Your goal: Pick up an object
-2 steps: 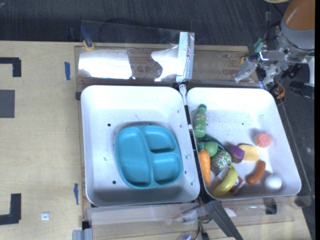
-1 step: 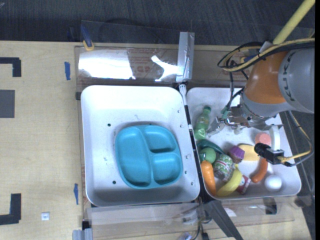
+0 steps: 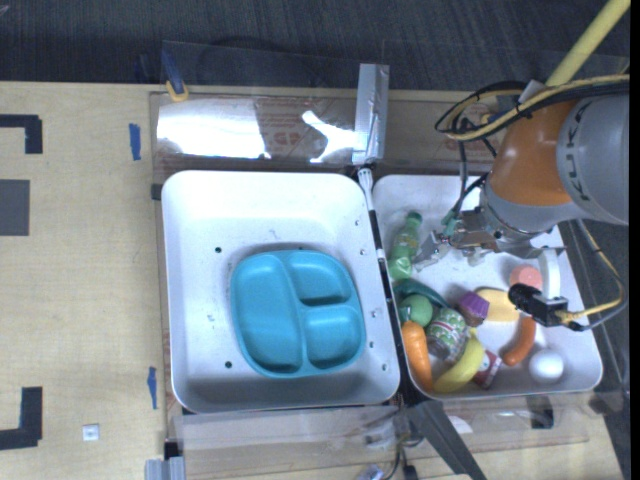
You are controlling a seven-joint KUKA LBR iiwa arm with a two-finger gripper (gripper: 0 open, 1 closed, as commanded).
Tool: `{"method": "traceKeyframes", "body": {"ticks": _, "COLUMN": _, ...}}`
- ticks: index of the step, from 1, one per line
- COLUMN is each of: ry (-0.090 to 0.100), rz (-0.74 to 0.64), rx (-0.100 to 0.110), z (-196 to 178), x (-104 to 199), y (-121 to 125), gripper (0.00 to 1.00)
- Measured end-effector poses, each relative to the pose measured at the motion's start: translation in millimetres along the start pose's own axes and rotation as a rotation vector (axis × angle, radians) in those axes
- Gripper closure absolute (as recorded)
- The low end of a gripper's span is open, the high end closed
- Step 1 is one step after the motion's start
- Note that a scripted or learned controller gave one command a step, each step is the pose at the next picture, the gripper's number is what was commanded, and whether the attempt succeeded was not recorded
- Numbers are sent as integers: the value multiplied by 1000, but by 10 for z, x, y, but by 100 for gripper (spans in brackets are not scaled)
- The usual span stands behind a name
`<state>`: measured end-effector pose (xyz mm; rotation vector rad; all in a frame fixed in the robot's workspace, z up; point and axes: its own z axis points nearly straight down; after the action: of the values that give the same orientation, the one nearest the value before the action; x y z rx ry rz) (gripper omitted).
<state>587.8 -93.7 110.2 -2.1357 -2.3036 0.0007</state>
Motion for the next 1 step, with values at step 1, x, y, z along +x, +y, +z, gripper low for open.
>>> {"method": "traceKeyframes", "body": {"ticks": 1, "ry": -1, "rz": 85, "rx": -6, "z": 229, "x": -325, "y": -537, "gripper": 0}}
